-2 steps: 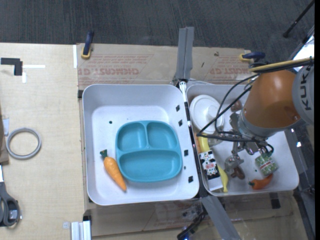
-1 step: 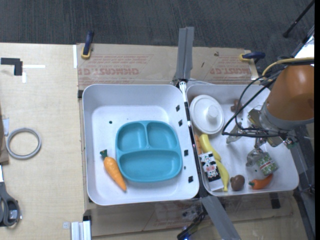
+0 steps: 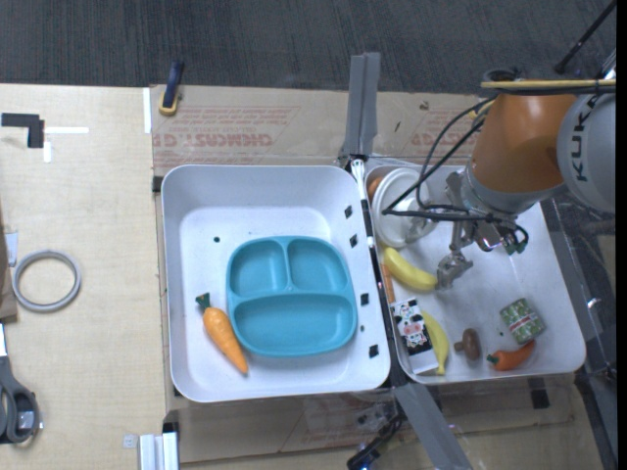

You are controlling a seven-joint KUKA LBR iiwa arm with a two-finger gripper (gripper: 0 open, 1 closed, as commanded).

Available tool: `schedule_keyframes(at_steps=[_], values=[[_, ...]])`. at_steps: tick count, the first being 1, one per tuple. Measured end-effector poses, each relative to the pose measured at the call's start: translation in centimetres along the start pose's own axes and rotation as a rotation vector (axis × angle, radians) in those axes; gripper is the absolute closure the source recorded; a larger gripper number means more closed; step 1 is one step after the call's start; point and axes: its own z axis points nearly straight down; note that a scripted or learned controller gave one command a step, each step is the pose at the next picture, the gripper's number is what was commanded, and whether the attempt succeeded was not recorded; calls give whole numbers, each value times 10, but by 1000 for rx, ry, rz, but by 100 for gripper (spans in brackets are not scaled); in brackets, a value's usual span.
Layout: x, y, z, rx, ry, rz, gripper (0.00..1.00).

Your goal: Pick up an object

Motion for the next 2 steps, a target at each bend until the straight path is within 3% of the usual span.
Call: schedule_keyframes(at_steps=[1, 2], values=[[96, 22, -1, 1, -9, -158, 0], [11, -47, 1, -3, -6, -143, 0]])
